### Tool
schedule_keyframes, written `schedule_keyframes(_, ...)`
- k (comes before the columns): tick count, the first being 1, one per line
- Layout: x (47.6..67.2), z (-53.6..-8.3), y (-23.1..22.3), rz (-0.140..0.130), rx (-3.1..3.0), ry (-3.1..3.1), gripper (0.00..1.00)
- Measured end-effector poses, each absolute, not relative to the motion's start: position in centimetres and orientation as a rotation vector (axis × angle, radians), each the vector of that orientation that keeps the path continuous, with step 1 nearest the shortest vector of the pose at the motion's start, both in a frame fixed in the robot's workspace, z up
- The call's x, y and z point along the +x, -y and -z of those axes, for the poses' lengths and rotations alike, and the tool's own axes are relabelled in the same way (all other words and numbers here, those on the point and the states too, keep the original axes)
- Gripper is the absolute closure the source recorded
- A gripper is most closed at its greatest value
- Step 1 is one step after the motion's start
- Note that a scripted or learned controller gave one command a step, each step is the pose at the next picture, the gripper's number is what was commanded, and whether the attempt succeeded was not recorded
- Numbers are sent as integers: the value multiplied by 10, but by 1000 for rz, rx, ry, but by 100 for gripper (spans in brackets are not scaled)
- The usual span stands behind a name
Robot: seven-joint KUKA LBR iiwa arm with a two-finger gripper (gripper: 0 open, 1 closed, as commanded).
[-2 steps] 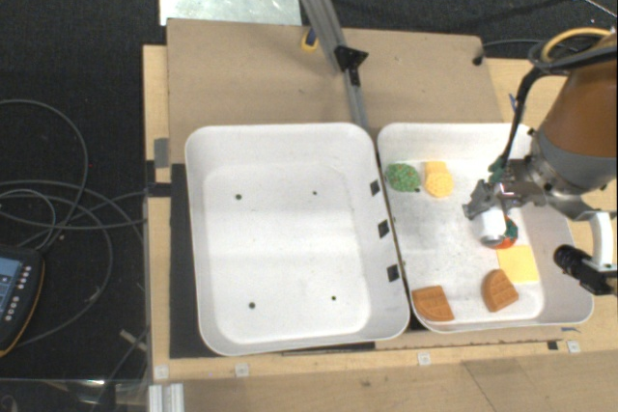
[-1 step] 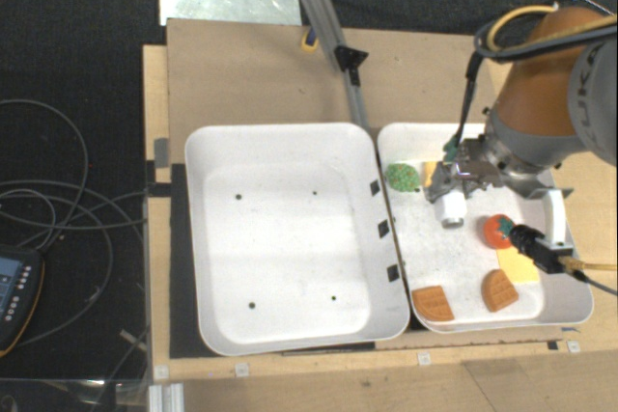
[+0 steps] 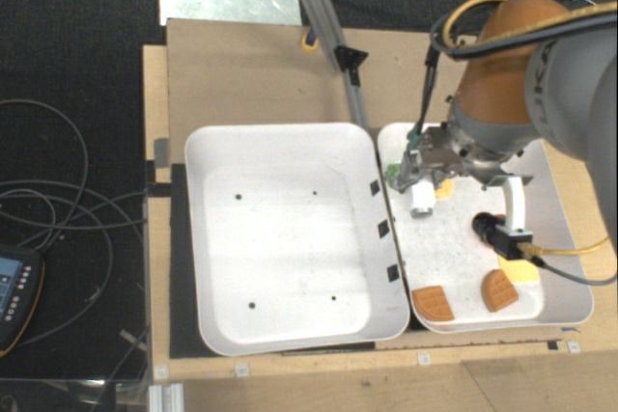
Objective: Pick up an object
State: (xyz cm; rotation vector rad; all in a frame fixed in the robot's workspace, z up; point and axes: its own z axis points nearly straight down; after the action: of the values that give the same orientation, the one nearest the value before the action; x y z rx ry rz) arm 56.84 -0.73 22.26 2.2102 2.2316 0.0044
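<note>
- Lying nearest the viewer, an orange block (image 3: 434, 302) and an orange wedge (image 3: 499, 290) sit by the front wall of the right bin (image 3: 454, 241). Both are well apart from the gripper, so they are unlikely to be disturbed unless the arm swings forward.
- Just behind the wedge, a yellow piece (image 3: 524, 272) lies near the bin's right side, partly hidden by the robot's own hardware. A sideways move could nudge it.
- Further back, the gripper (image 3: 422, 177) hangs low over the bin's back left corner. Whether it is open or closed cannot be told, nor whether it holds anything.
- A small white piece (image 3: 422, 200), the likely target, shows right at the gripper's lower end, touching it or nearly so. A weak or off-centre grasp could let it slip out on lifting.
- A green piece (image 3: 394, 174) and a yellow scrap (image 3: 443, 192) crowd either side of the gripper. Closing here could catch them too, or push them away.
- The rim (image 3: 379, 167) next to the left bin (image 3: 280, 236) is just beside the gripper. A drift leftward risks a collision.
</note>
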Motion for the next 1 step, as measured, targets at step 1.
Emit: schedule_keyframes(1, 578, -218, -45, -4, 2210, -2233, 100)
